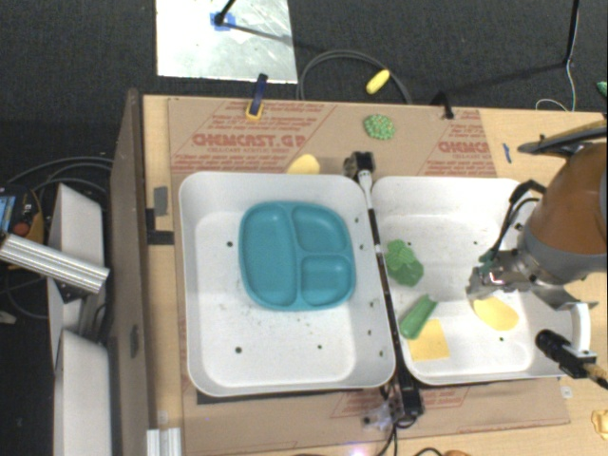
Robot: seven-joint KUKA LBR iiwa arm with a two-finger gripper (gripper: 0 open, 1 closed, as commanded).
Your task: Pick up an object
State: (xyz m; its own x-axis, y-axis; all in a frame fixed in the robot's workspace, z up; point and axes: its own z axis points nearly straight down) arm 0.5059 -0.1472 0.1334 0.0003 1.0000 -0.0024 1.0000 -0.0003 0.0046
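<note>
From the camera above the bench, two shallow white bins were seen side by side on a brown board printed with red lettering. The left bin (204, 350) held a blue divided plate (296, 255), lying flat near its middle. The right bin (446, 202) held four small things. A green lumpy piece (404, 263) lay near the bin's left wall. Just below it, a green stick-shaped piece (416, 315) lay tilted, its lower end touching a flat yellow square (428, 341). A pale yellow rounded piece (498, 313) lay towards the bin's right side, apart from the others.

The arm (570, 226) was seen reaching in from the right, its orange band above the grey wrist. The gripper (491, 279) was low in the right bin, just above the pale yellow rounded piece and close to touching it. Whether it was open or closed could not be told, and nothing was seen held in it.

Outside the bins, on the board behind them, a yellow lump (304, 165) and a green round knobbly thing (379, 126) were seen. A yellow capsule-shaped thing (378, 82) lay on the dark floor beyond the board.
</note>
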